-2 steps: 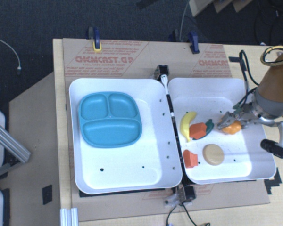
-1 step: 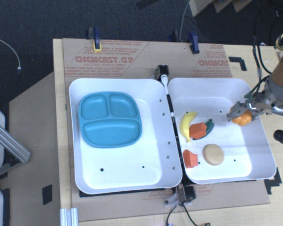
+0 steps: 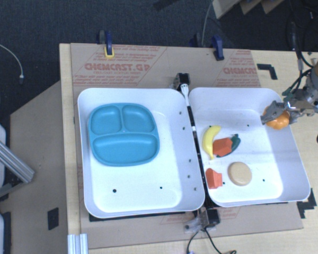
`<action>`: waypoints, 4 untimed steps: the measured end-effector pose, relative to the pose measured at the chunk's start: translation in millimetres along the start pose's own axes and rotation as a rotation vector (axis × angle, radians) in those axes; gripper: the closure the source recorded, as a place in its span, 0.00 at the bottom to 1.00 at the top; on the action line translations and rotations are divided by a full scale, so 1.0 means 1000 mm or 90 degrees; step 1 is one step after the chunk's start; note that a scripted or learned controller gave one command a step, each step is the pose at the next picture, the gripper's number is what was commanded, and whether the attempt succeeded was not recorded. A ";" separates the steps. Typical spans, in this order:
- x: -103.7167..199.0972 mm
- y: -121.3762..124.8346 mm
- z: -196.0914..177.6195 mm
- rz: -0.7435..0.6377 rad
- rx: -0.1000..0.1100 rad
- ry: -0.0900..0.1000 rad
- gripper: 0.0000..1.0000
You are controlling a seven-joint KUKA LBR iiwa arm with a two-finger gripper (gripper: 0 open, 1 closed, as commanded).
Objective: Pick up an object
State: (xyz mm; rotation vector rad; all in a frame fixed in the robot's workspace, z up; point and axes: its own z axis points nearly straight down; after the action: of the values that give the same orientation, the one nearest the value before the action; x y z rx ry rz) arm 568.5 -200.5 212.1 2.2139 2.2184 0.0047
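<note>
My gripper (image 3: 278, 116) hangs over the far right side of the right bin (image 3: 254, 192), with a small orange fruit (image 3: 279, 123) between its fingers, so it is shut on it. Lower in the same bin lie a yellow banana (image 3: 210, 139), a red-orange carrot-like piece with a green top (image 3: 224, 145), a small red block (image 3: 214, 178) and a round beige bun (image 3: 239, 173). The orange sits close to the bin's right wall, a little above the floor as far as I can tell.
The left bin (image 3: 132, 194) holds a blue divided plate (image 3: 124, 134). A black divider strip (image 3: 191, 126) runs between the bins. Blue clamps (image 3: 108, 41) hold the cardboard sheet at the back edge. Cables lie behind the bench.
</note>
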 end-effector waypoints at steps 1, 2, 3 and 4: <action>0.000 0.002 -0.035 0.000 0.001 0.000 1.00; 0.056 -0.005 -0.042 -0.002 0.006 0.004 1.00; 0.101 -0.014 -0.045 -0.001 0.006 0.003 1.00; 0.160 -0.015 -0.043 -0.003 0.006 0.004 1.00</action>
State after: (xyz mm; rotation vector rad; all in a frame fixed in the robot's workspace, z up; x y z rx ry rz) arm 552.7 -39.9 254.8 2.2168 2.2319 0.0007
